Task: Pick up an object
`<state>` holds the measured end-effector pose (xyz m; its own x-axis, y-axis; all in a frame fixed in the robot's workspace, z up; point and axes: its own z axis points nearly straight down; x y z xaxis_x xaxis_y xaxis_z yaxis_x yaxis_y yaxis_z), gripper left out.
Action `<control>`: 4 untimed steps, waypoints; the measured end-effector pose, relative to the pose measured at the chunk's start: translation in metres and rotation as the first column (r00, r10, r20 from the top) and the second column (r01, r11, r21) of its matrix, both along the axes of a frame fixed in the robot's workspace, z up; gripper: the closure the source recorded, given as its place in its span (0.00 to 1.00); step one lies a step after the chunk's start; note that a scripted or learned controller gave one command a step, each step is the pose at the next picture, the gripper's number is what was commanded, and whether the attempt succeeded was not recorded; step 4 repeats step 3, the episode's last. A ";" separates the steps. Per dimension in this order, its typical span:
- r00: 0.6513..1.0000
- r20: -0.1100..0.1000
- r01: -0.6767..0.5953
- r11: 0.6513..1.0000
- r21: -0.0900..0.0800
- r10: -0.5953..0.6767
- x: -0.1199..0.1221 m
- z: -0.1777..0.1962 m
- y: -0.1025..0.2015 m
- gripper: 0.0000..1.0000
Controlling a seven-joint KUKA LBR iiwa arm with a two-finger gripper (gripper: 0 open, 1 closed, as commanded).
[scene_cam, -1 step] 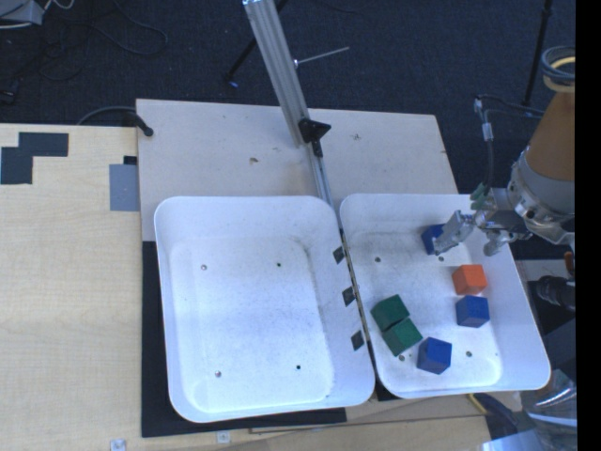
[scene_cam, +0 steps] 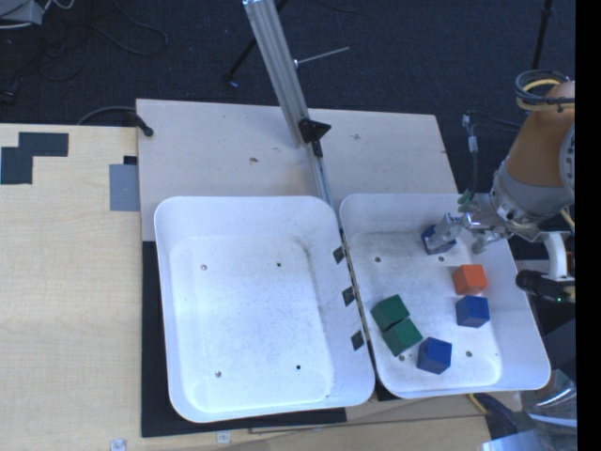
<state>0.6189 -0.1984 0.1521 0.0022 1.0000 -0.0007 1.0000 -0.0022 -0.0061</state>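
My gripper (scene_cam: 460, 240) hangs over the back of the right bin (scene_cam: 526, 369), reaching in from the right under the grey and orange wrist. Its fingers look spread, so it is open, with nothing between them. A small bluish piece (scene_cam: 437, 241) sits at its left fingertip; I cannot tell whether it belongs to the gripper or is an object. An orange block (scene_cam: 469, 277) lies just in front of the gripper. A blue block (scene_cam: 472, 310) sits below that, and another blue block (scene_cam: 434, 355) lies near the front. Two green blocks (scene_cam: 390, 310) (scene_cam: 404, 334) touch each other by the bin's left wall.
The left bin (scene_cam: 178, 252) stands beside the right one, their walls meeting at a row of dark clips (scene_cam: 348, 295). A slanted aluminium rail (scene_cam: 282, 73) rises behind the bins. A black fixture (scene_cam: 540, 285) juts in at the right bin's edge.
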 end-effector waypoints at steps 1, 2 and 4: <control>1.000 0.006 -0.007 1.000 -0.001 0.007 0.049 -0.065 -0.010 0.00; 1.000 0.002 -0.005 1.000 0.002 0.005 0.037 -0.062 0.010 0.00; 1.000 0.001 -0.010 1.000 0.001 0.010 0.037 -0.052 0.010 1.00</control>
